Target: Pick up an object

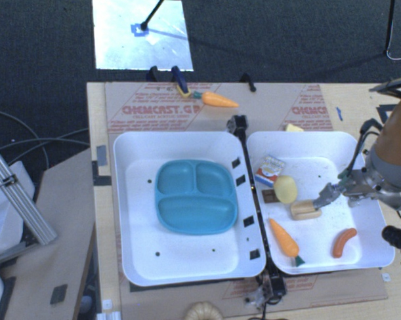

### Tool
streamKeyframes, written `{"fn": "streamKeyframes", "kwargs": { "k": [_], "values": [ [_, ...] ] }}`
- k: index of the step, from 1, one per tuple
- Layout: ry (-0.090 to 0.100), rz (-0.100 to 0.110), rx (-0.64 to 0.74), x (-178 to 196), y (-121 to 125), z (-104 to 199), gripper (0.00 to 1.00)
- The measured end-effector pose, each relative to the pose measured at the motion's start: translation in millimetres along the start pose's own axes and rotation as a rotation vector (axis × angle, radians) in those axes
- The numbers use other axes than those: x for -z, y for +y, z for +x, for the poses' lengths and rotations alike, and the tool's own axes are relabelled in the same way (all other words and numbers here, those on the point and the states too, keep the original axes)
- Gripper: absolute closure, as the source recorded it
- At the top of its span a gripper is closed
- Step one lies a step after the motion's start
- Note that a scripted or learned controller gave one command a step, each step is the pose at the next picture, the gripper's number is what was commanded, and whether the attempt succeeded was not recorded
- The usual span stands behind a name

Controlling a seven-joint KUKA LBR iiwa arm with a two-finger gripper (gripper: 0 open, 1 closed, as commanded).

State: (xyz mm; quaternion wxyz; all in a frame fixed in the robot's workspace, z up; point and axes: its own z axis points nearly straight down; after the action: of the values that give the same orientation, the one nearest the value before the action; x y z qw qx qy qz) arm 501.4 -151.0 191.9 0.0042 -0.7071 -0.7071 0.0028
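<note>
1. Target choice: the tan block [305, 210] lies in the right bin [357, 144], near its middle, just beside the yellow lemon [286, 189].
2. The tool [326, 196] hovers at the block's right end; I cannot tell how it is set.
3. It should come down straight, clear of the lemon.
4. Also in this bin: a carrot [283, 236] and a sausage [343, 242].
5. The left bin [135, 257] holds a blue tray [195, 197]; the counter [146, 99] carries a second carrot [218, 100].

Robot lab: bench [152, 102], white bins [131, 152]
</note>
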Motion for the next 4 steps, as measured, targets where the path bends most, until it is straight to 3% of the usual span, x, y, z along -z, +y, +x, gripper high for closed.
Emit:
{"fn": "streamKeyframes", "kwargs": {
  "k": [1, 3, 4],
  "values": [
    [-0.002, -0.011, 0.003, 5.1, 2.8, 0.2, 0.0],
    [-0.001, -0.007, 0.002, -105.8, 5.1, -7.6, 0.0],
    [-0.002, -0.011, 0.001, -92.8, 5.7, -7.8, 1.0]
  ]
}}
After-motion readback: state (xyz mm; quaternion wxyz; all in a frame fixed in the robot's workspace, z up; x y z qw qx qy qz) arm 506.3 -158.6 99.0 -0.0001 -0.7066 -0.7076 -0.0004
